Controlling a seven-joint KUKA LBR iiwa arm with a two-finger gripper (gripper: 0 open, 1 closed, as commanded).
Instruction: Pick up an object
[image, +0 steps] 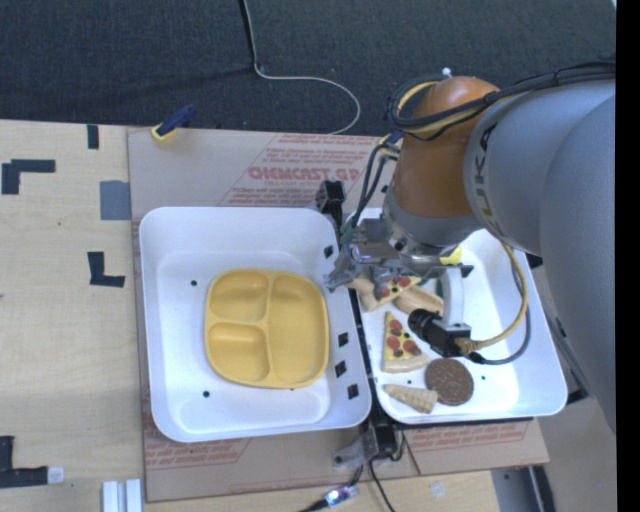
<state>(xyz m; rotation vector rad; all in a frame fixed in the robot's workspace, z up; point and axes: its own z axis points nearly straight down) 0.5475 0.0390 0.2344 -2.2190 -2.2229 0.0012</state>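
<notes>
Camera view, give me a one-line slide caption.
KUKA arm's claw low over toy food in the right bin; yellow divided plate in the left bin.

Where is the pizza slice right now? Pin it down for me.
The pizza slice lies in the right bin, near its left wall, just below the gripper, with the brown round cookie to its lower right.

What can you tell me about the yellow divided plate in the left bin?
The yellow divided plastic-looking plate is a rounded square with three compartments, one wide one along one side and two smaller ones beside it, all bare. It lies flat and right side up on the floor of the left white bin, turned slightly askew, nearer the bin's right wall. Only the bin floor touches it.
</notes>
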